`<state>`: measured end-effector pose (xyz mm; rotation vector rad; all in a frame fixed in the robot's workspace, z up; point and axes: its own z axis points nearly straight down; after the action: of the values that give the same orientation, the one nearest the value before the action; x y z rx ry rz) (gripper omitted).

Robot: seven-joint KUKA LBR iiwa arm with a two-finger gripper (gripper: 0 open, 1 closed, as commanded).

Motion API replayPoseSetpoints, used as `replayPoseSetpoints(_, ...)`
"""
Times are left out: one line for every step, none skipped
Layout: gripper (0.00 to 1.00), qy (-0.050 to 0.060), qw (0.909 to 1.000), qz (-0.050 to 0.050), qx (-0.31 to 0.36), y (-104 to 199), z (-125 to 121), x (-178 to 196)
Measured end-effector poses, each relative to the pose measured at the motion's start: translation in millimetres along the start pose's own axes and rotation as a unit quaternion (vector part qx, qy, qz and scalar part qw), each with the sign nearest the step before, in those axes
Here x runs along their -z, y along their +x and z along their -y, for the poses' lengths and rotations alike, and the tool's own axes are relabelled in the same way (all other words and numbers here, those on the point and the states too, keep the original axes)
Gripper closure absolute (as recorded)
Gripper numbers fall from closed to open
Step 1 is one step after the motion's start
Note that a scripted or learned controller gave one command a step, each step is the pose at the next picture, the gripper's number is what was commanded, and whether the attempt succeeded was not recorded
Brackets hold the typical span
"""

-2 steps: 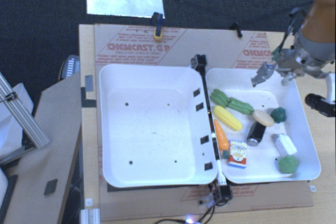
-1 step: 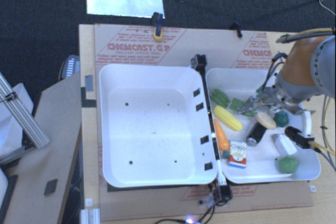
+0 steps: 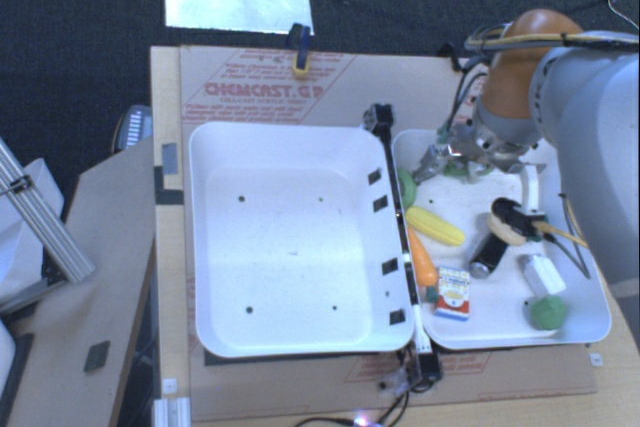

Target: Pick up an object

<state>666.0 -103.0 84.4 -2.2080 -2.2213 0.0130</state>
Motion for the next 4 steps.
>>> replayPoseSetpoints(0.00,-0.013,0.9999,0.000,0.002,55.6,-4.6,108.5)
replayPoseSetpoints(0.00,-0.009,1.0000,-0.001,0.003,130.0,-2.6,116.5)
replayPoseSetpoints(1.00,-0.009,1.0000,0.000,0.001,124.3,-3.0,126.9)
replayPoseSetpoints(1.00,-0.015,0.9999,-0.001,0.002,170.0,-1.5,274.6)
